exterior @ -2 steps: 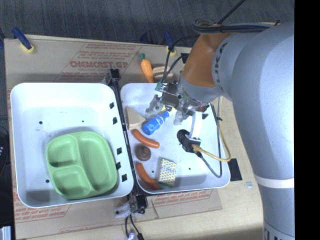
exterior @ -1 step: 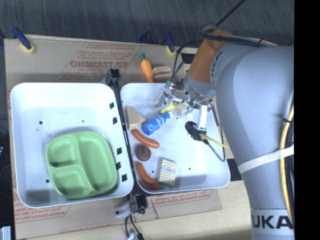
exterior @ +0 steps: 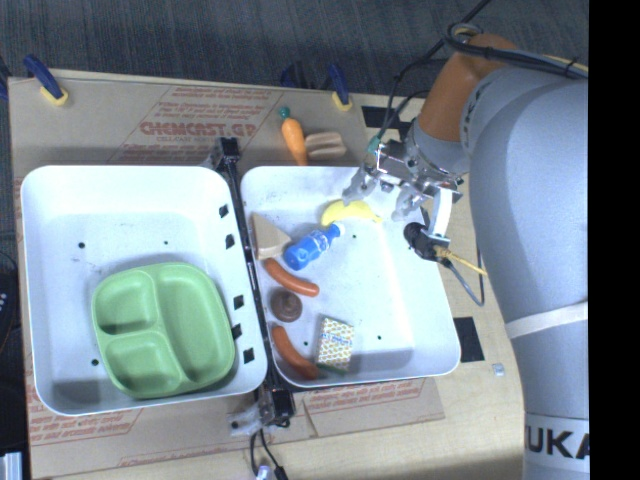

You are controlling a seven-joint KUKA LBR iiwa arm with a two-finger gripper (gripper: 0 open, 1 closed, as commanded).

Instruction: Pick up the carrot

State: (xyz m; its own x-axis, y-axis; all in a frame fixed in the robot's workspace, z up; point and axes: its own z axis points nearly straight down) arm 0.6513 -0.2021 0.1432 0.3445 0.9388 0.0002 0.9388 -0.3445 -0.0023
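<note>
Cardboard covers the bench (exterior: 180, 118), where we see the carrot (exterior: 293, 139) beyond the right bin's (exterior: 420, 353) far rim; our gripper (exterior: 383, 190) hovers inside, grasping nothing.

The carrot (exterior: 292, 139) was laid on the bench behind the right bin (exterior: 420, 298), left of the gripper (exterior: 385, 190). A banana (exterior: 348, 211) was placed just below the gripper, a bottle (exterior: 310, 247) beyond it.
</note>
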